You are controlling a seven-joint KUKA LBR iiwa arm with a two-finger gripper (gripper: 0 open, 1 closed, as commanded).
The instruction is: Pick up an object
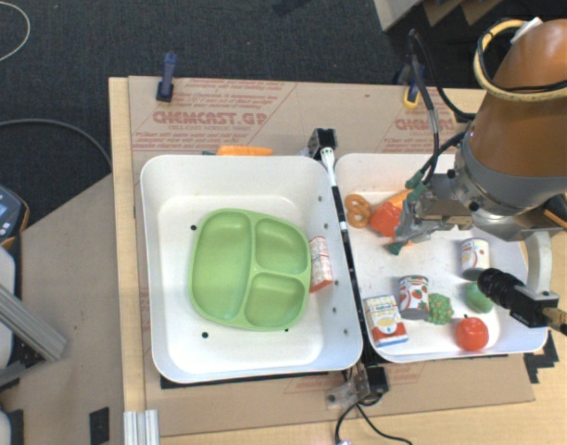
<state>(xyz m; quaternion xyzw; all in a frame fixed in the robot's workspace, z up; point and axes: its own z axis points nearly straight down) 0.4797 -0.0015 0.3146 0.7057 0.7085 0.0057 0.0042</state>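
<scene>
Partly hidden, the orange-red toy vegetable (384,218) lies in the far left part of the right bin (376,162). Its right side is covered by the gripper (406,228), so its full shape cannot be read. It looks smooth and rounded, with a bit of green at its top. The gripper sits low against it, dark and blurred. Whether the claw is open or closed, and whether it has hold of anything, cannot be told.

Just left of the toy lies a tan pretzel (357,210) with looped holes. Nearer the camera stand two small printed cartons (383,319) (413,297), a knobbly green broccoli piece (438,308) and a glossy red tomato (471,333). A small white can (473,254) stands right of the gripper.

The arm (524,128) comes in from the right, its bulky orange and grey body cut off by the edge and covering the bin's far right corner.

In the left bin (172,323) lies a matte green divided plate (249,269), with a small carton (320,264) at its right rim.
</scene>
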